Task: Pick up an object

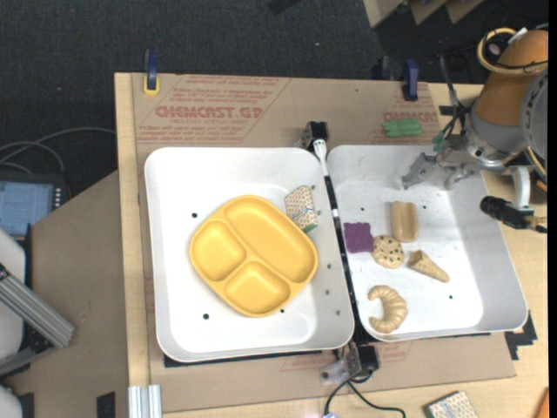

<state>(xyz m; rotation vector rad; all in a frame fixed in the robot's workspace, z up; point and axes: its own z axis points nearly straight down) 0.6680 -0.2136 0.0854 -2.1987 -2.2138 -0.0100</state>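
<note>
While your tool (432,165) hovers apart over the right bin's (496,259) far corner, how wide I cannot tell, you could take the croissant (388,307) near the front rim, light and rigid-looking, across its middle, or the smaller cookie (388,251).

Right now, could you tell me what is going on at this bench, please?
The arm has reached in over the right bin's far corner, with its gripper over bare floor and nothing visibly held. The croissant, cookie, cone, purple piece and tan block lie nearer. The left bin holds a yellow tray.
</note>
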